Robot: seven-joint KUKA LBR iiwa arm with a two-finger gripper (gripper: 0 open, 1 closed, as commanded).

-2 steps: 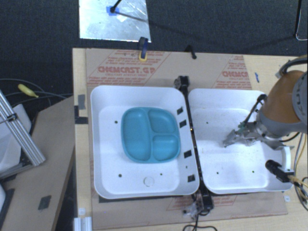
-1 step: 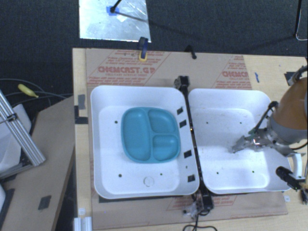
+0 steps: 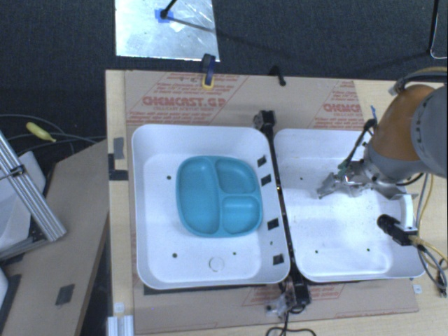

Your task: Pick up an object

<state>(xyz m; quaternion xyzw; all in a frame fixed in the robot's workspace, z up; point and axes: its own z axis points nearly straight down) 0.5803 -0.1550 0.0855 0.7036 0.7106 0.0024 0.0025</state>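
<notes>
A blue plate with three compartments lies flat in the middle of the left bin. My gripper hangs low over the floor of the right bin, in its upper middle, pointing left toward the divider. It is well to the right of the plate, with the divider between them. I see nothing between its tips. The grey arm with its orange band comes in from the right edge.
A black clamp strip runs down between the two bins. A small pale ring shows on the left bin's floor near its front wall. A shiny metal sheet lies beyond the bench at the back.
</notes>
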